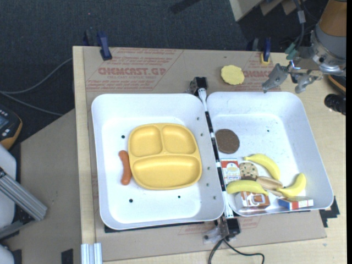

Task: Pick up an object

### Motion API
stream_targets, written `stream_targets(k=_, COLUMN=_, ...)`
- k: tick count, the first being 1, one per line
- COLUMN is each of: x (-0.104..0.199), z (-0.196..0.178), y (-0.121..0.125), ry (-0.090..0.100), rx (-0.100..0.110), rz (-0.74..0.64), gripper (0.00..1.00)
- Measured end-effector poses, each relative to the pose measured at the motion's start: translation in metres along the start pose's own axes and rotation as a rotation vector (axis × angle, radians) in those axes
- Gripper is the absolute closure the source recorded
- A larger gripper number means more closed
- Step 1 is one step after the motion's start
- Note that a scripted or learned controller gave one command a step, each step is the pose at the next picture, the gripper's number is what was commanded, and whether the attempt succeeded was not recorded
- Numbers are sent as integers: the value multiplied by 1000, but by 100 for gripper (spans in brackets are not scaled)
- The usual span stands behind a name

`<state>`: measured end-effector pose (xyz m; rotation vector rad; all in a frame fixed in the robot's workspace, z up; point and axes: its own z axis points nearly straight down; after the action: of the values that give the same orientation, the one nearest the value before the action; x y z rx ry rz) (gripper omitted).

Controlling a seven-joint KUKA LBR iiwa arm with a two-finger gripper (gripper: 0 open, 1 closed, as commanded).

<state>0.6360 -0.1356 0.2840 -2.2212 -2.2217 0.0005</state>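
My gripper (287, 79) hangs above the far rim of the right bin (286, 111), fingers spread wide and holding nothing; in that bin's near corner lie three bananas (266, 165), a cookie (248, 170) and small flat packets (254, 199), bunched and touching; a brown disc (227, 141) sits apart by the divider; in the left bin (107, 147), a yellow divided plate (164, 156) rests with a sausage (125, 167) just beside its left edge; a yellow round piece (232, 75) lies on the bench (137, 70) behind the bins.
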Motion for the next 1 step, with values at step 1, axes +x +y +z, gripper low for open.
stream_targets(k=1, x=-73, z=198, y=-23, ry=2, rx=14, rz=6, gripper=0)
